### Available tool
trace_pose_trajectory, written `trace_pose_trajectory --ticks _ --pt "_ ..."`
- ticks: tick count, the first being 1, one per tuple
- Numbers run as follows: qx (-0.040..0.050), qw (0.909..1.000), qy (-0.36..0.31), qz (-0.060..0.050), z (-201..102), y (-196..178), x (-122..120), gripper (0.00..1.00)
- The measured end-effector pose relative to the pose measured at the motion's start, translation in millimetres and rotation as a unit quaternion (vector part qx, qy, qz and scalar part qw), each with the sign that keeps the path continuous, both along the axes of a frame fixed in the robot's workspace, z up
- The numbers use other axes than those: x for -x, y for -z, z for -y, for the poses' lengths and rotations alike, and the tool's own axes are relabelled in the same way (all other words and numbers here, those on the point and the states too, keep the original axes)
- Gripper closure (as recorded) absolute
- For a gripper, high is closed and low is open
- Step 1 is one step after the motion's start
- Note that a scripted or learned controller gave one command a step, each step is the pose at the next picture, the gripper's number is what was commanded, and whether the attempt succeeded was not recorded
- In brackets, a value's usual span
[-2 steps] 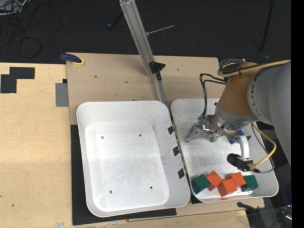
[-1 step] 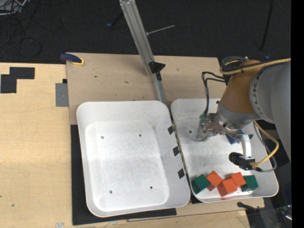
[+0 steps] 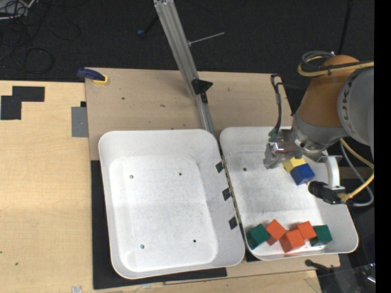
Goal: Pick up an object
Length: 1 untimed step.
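On the counter, the left bin lies to my nine o'clock. In the right bin, along the six o'clock wall, sit a green block, two orange blocks and another green block. My gripper hangs over that bin's far end; whether my jaws are apart or together I cannot tell. A yellow block and blue block lie just beside it at four o'clock.

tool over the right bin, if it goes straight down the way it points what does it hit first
Most likely the blue block and the yellow block beside it, which sit right under the tool in the right bin. Depth is unclear from this slant.
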<state>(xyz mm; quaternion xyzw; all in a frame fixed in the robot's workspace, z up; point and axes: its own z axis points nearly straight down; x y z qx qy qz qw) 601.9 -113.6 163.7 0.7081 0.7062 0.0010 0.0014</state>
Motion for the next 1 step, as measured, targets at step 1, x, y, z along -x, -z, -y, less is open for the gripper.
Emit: trace_pose_trajectory --ticks 1 --pt "0.0002 1.0000 0.000 0.000 7.0 -60.3 4.9 1.00"
